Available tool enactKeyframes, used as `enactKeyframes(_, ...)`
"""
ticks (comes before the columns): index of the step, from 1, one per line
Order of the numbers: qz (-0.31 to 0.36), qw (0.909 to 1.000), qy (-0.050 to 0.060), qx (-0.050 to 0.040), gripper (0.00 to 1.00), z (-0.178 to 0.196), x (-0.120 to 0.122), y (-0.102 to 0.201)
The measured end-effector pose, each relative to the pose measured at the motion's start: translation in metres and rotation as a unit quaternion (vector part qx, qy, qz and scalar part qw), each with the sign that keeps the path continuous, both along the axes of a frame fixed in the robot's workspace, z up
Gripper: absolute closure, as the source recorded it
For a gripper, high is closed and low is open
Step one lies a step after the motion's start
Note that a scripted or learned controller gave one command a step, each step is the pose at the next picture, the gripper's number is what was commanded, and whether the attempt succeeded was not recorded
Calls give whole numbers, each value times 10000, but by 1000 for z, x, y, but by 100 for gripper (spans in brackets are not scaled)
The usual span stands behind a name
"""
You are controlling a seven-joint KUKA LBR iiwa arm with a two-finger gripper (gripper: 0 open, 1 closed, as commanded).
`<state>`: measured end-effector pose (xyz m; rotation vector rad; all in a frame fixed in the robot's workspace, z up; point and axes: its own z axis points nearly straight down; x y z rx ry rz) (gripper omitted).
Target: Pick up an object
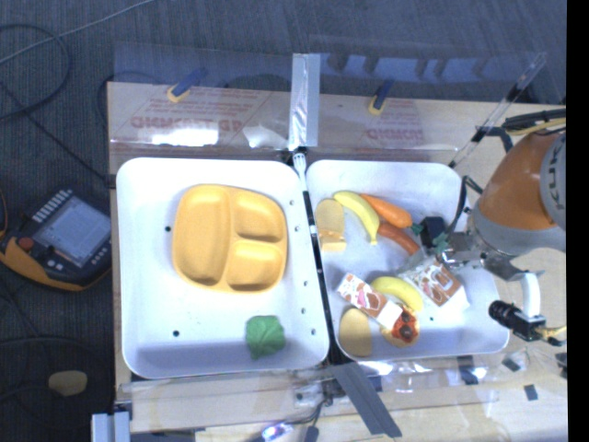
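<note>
Grey carpet (55, 109) all round the bench, crossed by thin cables at the upper left.

Nearest, along the lower edge of the left bin (147, 339): a green crumpled lump (265, 335), lying alone, well apart from everything else.

Level with it in the right bin (479, 339), at the lower rim: a tan rounded piece (355, 332) touching a red and yellow piece (402, 330). Just above those, a red-and-white carton (361, 293) beside a small banana (398, 290). Right of that banana, a white and brown packet (436, 282), tilted.

Further up, at mid-frame: a yellow compartment tray (230, 238) filling the middle of the left bin. On the floor at far left, a handheld pendant (64, 242) with a grey screen and an orange rim.

Reaching in from the right at the same height, the grey arm (525, 201) with its orange band, ending in the gripper (438, 239), low over the right bin, just above the packet and just right of a reddish stick-shaped piece (398, 238). Open or closed: cannot tell, and nothing seen held.

Further still, near the upper rim of the right bin: a pale wedge (329, 224) against the divider, a larger banana (359, 213) and a carrot (387, 211) touching it.

Farthest: clear sheeting over cardboard (202, 118) with two blue clips (187, 83).
</note>
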<state>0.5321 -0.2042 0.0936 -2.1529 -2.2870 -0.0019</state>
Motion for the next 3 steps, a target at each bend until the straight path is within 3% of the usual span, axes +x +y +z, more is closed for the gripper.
enactKeyframes(1, 5, 10000, -7, 10, 100, 9, 1, 1)
enactKeyframes(2, -277, 9996, 11, -9, 100, 87, 46, 76)
enactKeyframes(3, -264, 9996, 26, -5, 100, 94, 46, 77)
